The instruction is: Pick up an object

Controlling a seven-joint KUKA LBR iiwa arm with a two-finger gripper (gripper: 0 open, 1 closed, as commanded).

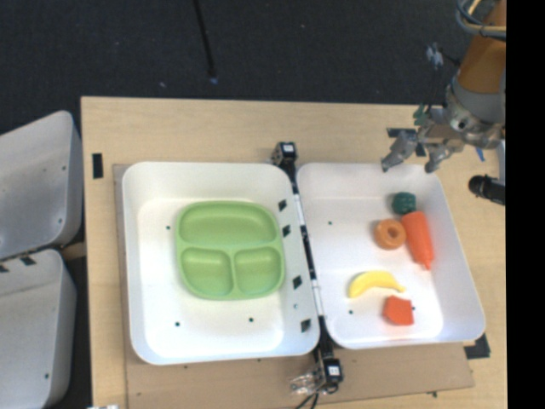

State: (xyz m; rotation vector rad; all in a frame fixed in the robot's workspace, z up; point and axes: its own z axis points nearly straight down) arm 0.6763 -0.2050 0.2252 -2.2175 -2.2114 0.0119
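Camera view, looking down at a slant on a wooden bench that is carrying two shallow white bins side by side.

Left bin — holding one green divided tray, three compartments, lying flat near the bin's middle.

Right bin — holding five small items, all lying loose on the bin floor:
- dark green rounded piece, sitting toward the far right part of the bin;
- orange carrot, lying lengthwise just below the green piece, its top end close beside it;
- orange ring-shaped piece, resting just left of the carrot, nearly touching it;
- yellow banana, curving across the bin's near half;
- red-orange chunk, sitting just below the banana's right end.

Arm — reaching in from the right, orange band showing above the wrist. Gripper hovering over the far right corner of the right bin, above its rim, fingers standing spread apart with nothing between them. It is staying apart from every item; the green piece is lying nearest, just below it.

Grey panels are lying off the bench's left side.
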